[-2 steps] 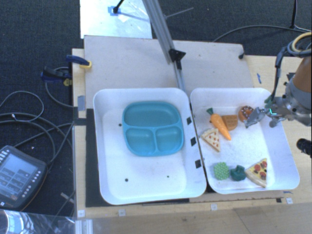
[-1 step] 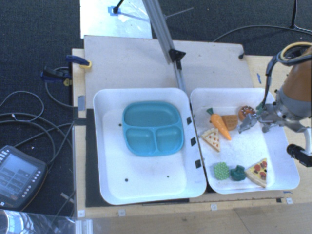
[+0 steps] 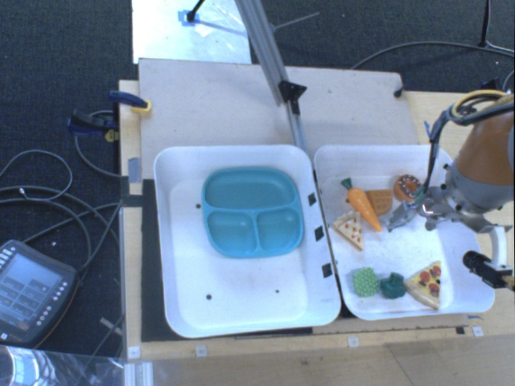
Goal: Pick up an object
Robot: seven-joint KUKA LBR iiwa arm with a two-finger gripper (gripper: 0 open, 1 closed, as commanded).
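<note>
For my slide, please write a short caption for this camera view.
Grey two-finger gripper hovers above toy foods in the right white bin; a blue divided plate lies in the left bin.

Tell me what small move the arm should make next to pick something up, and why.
Probably a short drop straight down. The gripper hangs over the right bin, with the toast and carrot just beside it toward the left bin and the donut close behind. Nothing shows between its fingers.

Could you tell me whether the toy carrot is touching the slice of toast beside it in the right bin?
Touching. In the camera view the carrot lies against the toast's left edge, overlapping it with no white bin floor between them.
</note>
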